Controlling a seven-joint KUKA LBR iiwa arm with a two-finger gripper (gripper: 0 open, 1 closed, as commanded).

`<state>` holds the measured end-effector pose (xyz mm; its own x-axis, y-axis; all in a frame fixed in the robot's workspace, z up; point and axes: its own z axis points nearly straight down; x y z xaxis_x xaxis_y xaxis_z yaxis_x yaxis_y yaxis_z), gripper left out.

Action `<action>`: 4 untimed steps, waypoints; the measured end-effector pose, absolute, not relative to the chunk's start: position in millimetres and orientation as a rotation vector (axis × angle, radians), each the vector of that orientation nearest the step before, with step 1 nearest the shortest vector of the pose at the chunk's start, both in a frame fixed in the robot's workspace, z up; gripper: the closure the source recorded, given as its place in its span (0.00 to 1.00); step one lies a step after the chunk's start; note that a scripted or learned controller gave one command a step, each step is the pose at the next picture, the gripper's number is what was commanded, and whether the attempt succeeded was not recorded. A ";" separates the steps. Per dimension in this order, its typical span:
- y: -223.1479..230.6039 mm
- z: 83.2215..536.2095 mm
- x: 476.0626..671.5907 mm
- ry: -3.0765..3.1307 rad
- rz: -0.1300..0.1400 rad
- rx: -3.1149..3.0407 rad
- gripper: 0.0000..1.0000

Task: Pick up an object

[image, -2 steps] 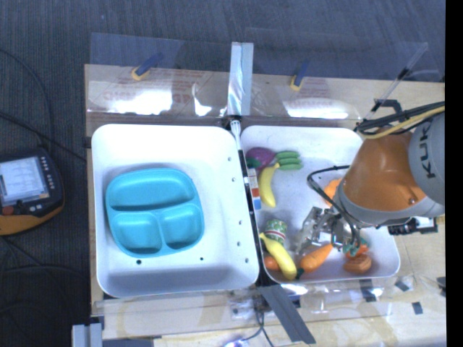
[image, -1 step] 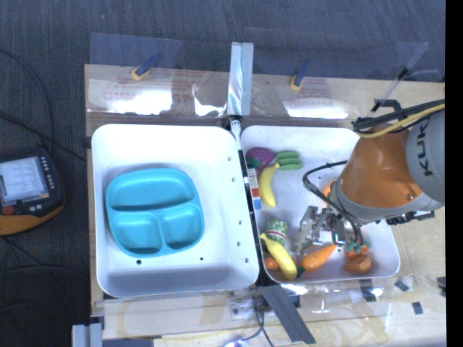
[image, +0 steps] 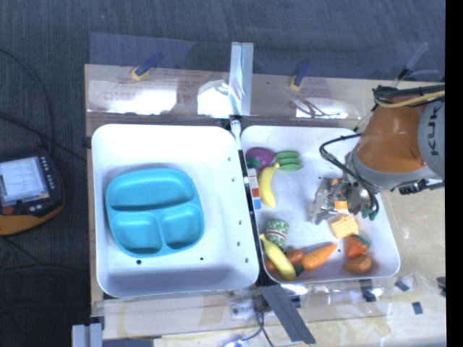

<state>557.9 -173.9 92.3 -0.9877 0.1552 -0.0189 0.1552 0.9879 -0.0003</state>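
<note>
Fingers of my gripper (image: pixel 329 202) hang low inside the right bin (image: pixel 383 262), and from this high slanted view I cannot tell whether they are spread or closed, nor whether anything sits between them. Just beside the tips, toward the bin's near right corner, lies a yellow corn piece (image: pixel 344 226), close enough that it may be touching. Beyond it in the same direction are two orange-red tomato-like toys (image: pixel 357 255). Below the tips, toward the near wall, a toy carrot (image: pixel 316 256) lies slantwise, and left of it a yellow banana (image: pixel 278 258) with a small green-and-white can (image: pixel 275 231) just above it. Farther off to the left of the tips, by the dividing wall, a second banana (image: pixel 268 185) stands lengthwise, with a purple eggplant (image: pixel 260 155) and a green bean pod (image: pixel 288 160) at its far end. Well apart, across the divider, the left bin (image: pixel 116 139) holds a blue compartment tray (image: pixel 153 210)
</note>
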 end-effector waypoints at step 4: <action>-176.1 91.9 618.3 3.124 -0.009 -0.077 1.00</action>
<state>618.3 -176.1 91.9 -0.9987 -0.0490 -0.0164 -0.0489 0.9988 -0.0061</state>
